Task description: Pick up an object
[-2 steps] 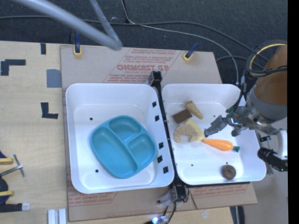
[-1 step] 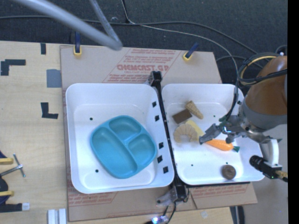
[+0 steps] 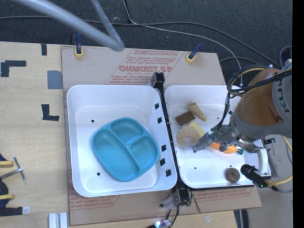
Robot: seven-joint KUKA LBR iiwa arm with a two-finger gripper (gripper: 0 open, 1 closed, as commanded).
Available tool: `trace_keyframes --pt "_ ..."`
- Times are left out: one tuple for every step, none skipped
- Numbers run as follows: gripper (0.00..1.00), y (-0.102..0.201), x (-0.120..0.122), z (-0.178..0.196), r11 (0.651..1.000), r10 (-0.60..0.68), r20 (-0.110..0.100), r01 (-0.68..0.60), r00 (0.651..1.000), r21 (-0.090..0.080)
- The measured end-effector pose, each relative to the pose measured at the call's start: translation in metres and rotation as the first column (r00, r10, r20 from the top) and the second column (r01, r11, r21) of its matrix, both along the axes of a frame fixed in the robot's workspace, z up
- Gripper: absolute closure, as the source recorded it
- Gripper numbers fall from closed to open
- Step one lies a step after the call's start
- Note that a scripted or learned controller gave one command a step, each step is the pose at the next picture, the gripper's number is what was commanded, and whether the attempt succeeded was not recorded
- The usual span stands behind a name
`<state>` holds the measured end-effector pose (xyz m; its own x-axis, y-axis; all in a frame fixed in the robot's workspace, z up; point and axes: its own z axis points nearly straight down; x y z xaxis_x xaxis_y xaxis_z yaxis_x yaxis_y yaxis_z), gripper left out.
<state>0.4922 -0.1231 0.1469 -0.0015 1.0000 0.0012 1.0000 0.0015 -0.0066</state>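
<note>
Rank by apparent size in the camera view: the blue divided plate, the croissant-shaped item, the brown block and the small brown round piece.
1. blue divided plate
2. croissant-shaped item
3. brown block
4. small brown round piece

The last two look close in size, so their order is uncertain.

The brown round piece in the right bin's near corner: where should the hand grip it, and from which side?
Probably from straight above, closing across the middle of the brown round piece. It looks flat and lies apart from the other food pieces, though the bin's front wall is close.
</note>
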Motion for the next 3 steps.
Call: trace_keyframes --pt "0.0 0.007 -0.005 -0.046 1.0 0.0 -0.001 0.0 1.0 0.001" --pt "1.0 0.007 -0.004 -0.034 1.0 0.001 0.002 -0.001 1.0 0.001" --pt "1.0 0.005 -0.004 0.008 1.0 0.0 0.008 0.0 1.0 -0.001"
